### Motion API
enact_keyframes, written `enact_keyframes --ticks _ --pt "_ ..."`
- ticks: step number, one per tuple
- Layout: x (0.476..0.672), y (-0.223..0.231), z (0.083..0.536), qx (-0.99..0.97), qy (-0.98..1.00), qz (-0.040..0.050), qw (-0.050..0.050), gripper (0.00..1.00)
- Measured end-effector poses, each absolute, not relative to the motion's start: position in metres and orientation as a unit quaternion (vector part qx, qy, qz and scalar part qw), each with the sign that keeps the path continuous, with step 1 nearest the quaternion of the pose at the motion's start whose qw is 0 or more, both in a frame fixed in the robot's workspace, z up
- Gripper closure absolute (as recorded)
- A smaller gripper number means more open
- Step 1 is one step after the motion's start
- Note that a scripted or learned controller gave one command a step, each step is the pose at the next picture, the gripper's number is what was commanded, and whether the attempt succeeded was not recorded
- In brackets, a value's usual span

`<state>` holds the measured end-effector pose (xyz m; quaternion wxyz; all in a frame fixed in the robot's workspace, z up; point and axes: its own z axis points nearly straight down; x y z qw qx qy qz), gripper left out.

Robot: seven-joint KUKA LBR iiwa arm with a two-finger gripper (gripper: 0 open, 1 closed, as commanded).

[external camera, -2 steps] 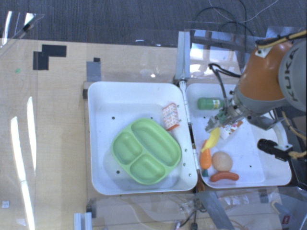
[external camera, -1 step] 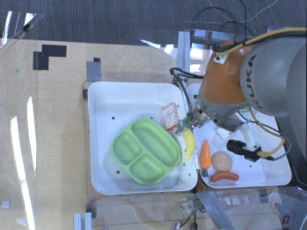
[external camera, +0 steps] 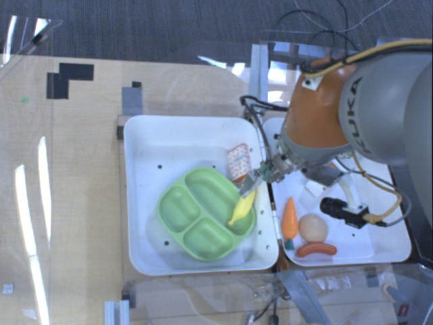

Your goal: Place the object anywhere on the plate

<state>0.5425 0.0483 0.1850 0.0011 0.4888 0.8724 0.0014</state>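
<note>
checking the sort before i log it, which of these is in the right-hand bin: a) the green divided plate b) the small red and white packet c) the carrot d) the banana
c, the carrot lies in the right bin beside a round beige item and a sausage, while the plate, the banana and the packet are all in the left bin.

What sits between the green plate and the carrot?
In the camera view, the banana on the green plate's right edge, then the bins' white walls before the carrot.
</note>
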Motion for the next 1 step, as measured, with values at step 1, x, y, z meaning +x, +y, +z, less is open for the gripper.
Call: enact_keyframes --ticks 1 --pt "0.5275 0.025 0.1845 0.627 0.779 0.0007 0.0 0.0"
